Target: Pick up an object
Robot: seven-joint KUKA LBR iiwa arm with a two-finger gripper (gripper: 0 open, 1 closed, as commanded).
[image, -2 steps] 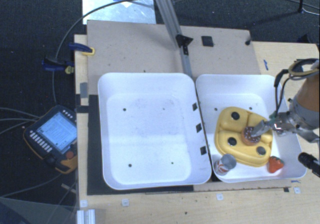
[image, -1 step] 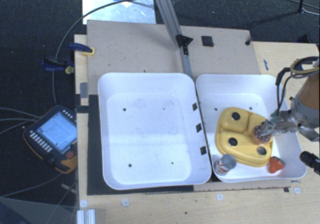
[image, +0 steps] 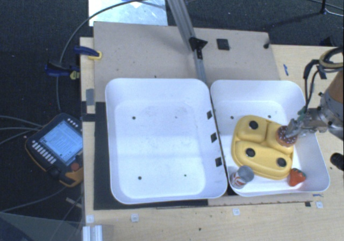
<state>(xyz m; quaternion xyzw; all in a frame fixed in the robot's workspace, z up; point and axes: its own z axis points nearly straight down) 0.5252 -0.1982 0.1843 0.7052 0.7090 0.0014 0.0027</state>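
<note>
While the arm [image: 330,111] reaches in from the right, its jaws [image: 286,135] sit low in the right bin [image: 252,92], over the right edge of a yellow tray [image: 258,148]. A small round brownish thing [image: 283,136] lies right at the tips, on top of the tray; whether the jaws are open, closed or gripping it cannot be told, since the tips are too small and blurred. The tray is a moulded yellow piece with dark spots in its hollows, lying near the front of the right bin. Just in front of it, at the bin's front wall, a grey cup [image: 243,175] stands at the left corner and a red piece [image: 296,177] lies near the right corner, both just beside the tray. The left bin [image: 121,95] stands touching the right one along their shared edge. Both rest on a brown bench [image: 145,46]. A pendant [image: 56,146] with a lit screen lies on the dark floor to the left, well apart from the bins, with cables round it
</note>
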